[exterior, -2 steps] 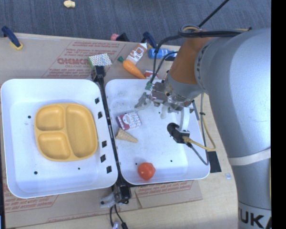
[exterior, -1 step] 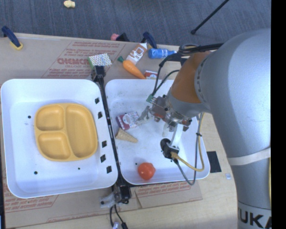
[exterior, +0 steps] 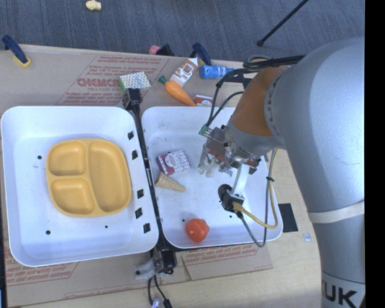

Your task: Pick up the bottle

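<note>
**The gripper is low in the right bin, and the bottle lies outside it**

On the left, a yellow tray point(exterior: 88, 175) sits in the left bin point(exterior: 19, 236). In the right bin point(exterior: 179, 239) lie a small pink carton point(exterior: 173, 162), a cone point(exterior: 170, 183) and a red tomato point(exterior: 196, 230). The gripper point(exterior: 213, 165) hangs low over this bin, just right of the carton. I cannot tell how wide it is, and I see nothing in it.

The bottle point(exterior: 183, 72) lies on the table point(exterior: 83, 76) behind the right bin, next to a carrot point(exterior: 178, 92). I think the reach has not started. The arm must lift, go over the bin wall, and miss the carrot.
</note>
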